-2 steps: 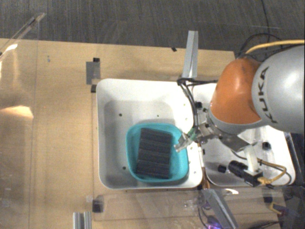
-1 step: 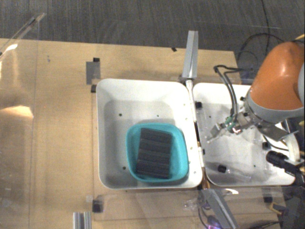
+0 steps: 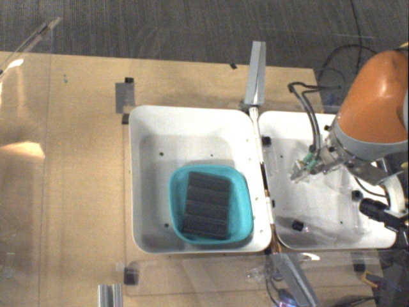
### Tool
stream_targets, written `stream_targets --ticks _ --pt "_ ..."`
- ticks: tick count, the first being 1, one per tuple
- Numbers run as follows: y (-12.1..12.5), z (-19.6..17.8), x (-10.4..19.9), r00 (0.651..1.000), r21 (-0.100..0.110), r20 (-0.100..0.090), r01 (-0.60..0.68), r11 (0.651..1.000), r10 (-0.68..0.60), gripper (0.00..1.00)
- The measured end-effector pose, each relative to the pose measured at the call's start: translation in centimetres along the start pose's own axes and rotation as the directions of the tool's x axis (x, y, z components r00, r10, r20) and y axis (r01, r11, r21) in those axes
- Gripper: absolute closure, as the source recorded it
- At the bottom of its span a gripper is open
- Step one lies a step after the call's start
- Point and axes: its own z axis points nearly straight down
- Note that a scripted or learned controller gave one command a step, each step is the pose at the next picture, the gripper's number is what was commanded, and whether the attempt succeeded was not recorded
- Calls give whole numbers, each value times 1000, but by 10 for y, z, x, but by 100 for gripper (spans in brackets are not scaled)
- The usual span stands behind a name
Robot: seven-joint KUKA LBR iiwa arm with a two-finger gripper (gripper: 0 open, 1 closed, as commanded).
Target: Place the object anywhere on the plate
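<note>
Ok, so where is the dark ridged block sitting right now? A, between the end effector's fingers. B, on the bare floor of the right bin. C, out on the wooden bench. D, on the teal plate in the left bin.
D: the dark ridged block lies flat on the teal plate inside the left bin, while the end effector is over the right bin, apart from it.

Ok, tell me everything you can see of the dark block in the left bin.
The dark block is a charcoal-grey rectangular slab with a matte, foam-like look and ridges running across its top. It lies flat, slightly rotated, on the teal plate, which has rounded corners and a raised rim. The plate sits in the near part of the left bin. Only the plate touches the block.
</note>
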Motion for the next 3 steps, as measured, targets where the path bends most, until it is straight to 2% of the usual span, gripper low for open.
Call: stream_targets --ticks 1,2,3 --pt "24 67 78 1000 11 -6 2 1000 -2 100" --pt "24 67 77 1000 10 -5 2 1000 -2 0" --pt "8 -35 32 996 6 -2 -90 996 90 0"
